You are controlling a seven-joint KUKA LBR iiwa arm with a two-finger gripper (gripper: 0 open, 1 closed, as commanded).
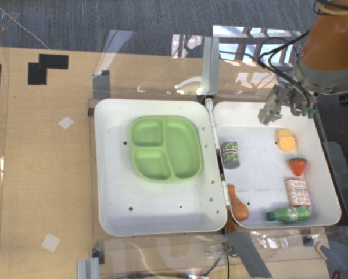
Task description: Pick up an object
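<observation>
Up at the right bin's (330,173) far edge hangs the hand (271,116), whether apart or together I cannot tell, near a cookie (286,140), well apart from the can (230,154).

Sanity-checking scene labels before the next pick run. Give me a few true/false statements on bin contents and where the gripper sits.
1. The green divided plate lies in the left bin. True.
2. The green bottle stands upright. False: it lies on its side near the right bin's front edge.
3. The gripper hangs over the left bin. False: it is over the right bin's far edge.
4. The strawberry sits between the orange fruit and the red carton. True.
5. The small can is on the plate. False: it is in the right bin, by the divider.
</observation>
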